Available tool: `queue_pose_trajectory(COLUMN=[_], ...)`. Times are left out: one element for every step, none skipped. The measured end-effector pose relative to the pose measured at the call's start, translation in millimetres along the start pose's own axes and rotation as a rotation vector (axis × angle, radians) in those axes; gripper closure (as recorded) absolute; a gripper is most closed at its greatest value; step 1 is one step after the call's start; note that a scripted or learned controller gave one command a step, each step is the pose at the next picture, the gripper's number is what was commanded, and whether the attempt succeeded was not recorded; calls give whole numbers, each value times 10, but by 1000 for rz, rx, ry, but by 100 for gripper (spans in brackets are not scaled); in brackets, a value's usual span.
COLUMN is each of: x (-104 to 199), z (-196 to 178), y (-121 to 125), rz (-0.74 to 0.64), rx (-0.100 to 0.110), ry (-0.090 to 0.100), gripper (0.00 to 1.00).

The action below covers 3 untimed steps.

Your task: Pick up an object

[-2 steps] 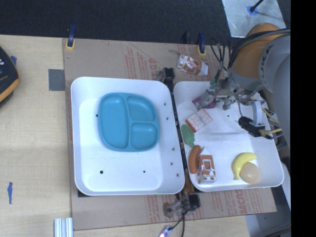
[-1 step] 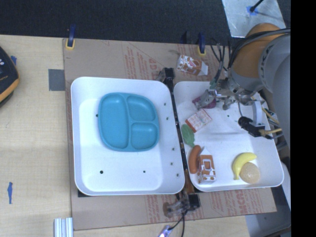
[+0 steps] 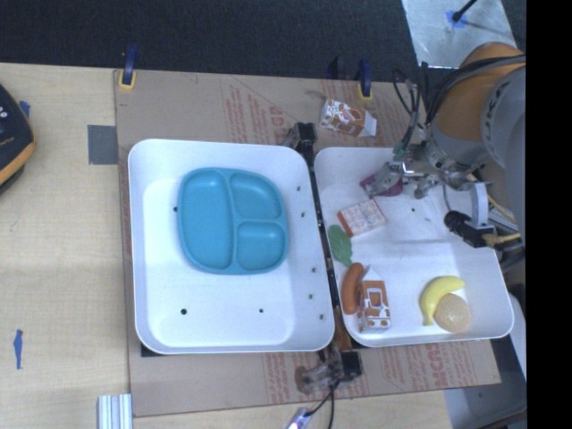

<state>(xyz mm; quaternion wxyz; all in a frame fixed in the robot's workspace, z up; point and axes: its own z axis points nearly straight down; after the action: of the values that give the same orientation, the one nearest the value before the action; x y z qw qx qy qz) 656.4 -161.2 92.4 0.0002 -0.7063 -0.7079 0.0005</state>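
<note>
White plastic, two shallow bins side by side on brown cardboard. My gripper (image 3: 393, 179) sits over the upper part of the right bin (image 3: 487, 266), near its far rim, my grey arm (image 3: 505, 114) coming in from the right with the orange band (image 3: 465, 96) above the wrist. Fingers point left; something dark maroon (image 3: 374, 182) lies at their tips, but I cannot tell whether they are parted or closed, nor whether anything sits between them.

Objects in the right bin, from my gripper outward: a pink-and-white packet (image 3: 361, 216) just below and slightly left of the fingertips, apart from them. A green piece (image 3: 340, 242) lies lower, against the left wall. A reddish-orange sausage shape (image 3: 351, 286) lies below the green piece, along the same wall. An orange-and-white carton (image 3: 374, 306) lies just beside the sausage, near the front rim. A yellow banana (image 3: 438, 293) and a pale round thing (image 3: 453, 313) touch each other at the front right corner.

Open floor: the bin's middle and right side, between packet and banana, is bare white.

Left bin (image 3: 156, 266) holds a blue divided plate (image 3: 232, 220), set toward its far half; bare floor around it, widest at the front.

Another small packet (image 3: 347, 118) lies outside on the cardboard, beyond the right bin's far rim.
</note>
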Motion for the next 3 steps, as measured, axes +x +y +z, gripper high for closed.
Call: queue_pose_trajectory(x=[-97,-510,59], z=[0,0,-162], y=[2,-2,1], rz=[0,0,-4], rx=[-1,0,3], ry=[-1,0,0], gripper=[0,0,0])
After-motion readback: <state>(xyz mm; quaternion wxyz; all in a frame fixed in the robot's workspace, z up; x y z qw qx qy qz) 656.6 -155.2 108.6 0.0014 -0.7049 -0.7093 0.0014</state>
